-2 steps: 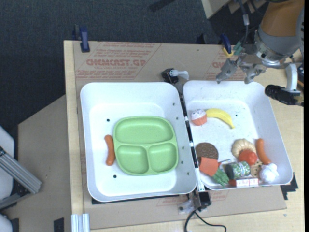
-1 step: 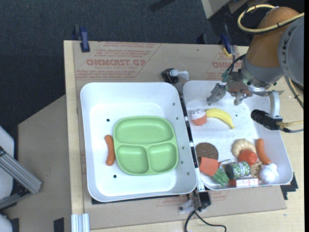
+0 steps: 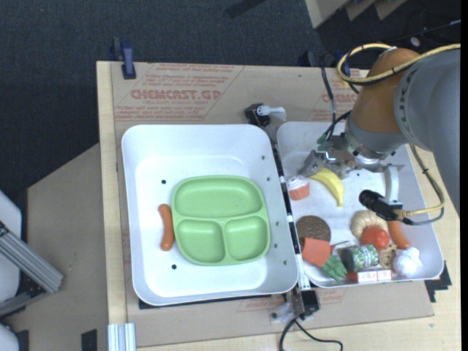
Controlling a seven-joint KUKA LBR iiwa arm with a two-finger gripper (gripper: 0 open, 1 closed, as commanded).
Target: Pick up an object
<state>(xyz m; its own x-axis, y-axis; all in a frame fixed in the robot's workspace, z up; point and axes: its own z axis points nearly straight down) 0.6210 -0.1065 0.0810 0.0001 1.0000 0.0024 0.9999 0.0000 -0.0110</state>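
Over the right bin (image 3: pixel 431 229), the end effector (image 3: pixel 330 158) hangs at the bin's 11 o'clock corner; whether it is open or closed, I cannot tell. Just beside it, toward 5 o'clock, lies the banana (image 3: pixel 330 183), the likeliest object to pick. The banana looks like a light, stiff, smooth toy, so it may slip. Take hold across the curved middle, not at the tapered ends. Other small toy foods crowd the bin's 6 o'clock edge. A green divided tray (image 3: pixel 219 219) and a sausage (image 3: pixel 167 227) occupy the left bin (image 3: pixel 139 159) on the tabletop (image 3: pixel 183 93).
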